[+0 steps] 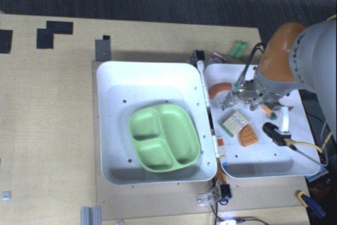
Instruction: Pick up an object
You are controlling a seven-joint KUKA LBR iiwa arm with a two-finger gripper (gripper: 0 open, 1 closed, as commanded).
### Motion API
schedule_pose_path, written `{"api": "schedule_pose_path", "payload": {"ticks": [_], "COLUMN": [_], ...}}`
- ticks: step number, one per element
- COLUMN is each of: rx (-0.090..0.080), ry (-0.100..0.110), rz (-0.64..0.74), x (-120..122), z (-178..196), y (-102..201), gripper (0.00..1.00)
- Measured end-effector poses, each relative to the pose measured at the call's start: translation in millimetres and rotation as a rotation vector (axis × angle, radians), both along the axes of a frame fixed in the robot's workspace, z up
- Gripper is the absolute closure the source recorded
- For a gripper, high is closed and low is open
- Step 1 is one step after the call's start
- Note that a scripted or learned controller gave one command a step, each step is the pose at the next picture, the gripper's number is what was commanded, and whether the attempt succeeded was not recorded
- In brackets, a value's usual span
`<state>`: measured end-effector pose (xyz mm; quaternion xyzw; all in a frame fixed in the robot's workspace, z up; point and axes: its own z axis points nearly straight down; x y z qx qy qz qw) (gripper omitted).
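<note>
Your hand [243, 96] sits low over the right bin [295, 166], near its upper left part; you cannot tell how it is set from this slant. Just below it lie a patterned flat piece [235, 123] and an orange waffle-like piece [248, 136], with a reddish object [219, 89] just to its left. The left bin [110, 113] on the tabletop [47, 139] carries a green divided plate [164, 137].

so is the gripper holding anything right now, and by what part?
Cannot tell. The gripper is low in the right bin near the small items, but no object shows between its fingers.
</note>
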<state>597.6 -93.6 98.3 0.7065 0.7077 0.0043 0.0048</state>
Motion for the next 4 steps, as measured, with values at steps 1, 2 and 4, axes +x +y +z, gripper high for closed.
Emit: {"api": "schedule_pose_path", "payload": {"ticks": [1,2,4], "rx": [0.000,-0.001,-0.002], "ry": [0.006,-0.001,0.004], "rz": [0.000,0.001,-0.002], "x": [-21,-18,-36], "z": [-12,0,-11], "y": [-11,-11,2], "gripper": [0.00,1.00,0.00]}}
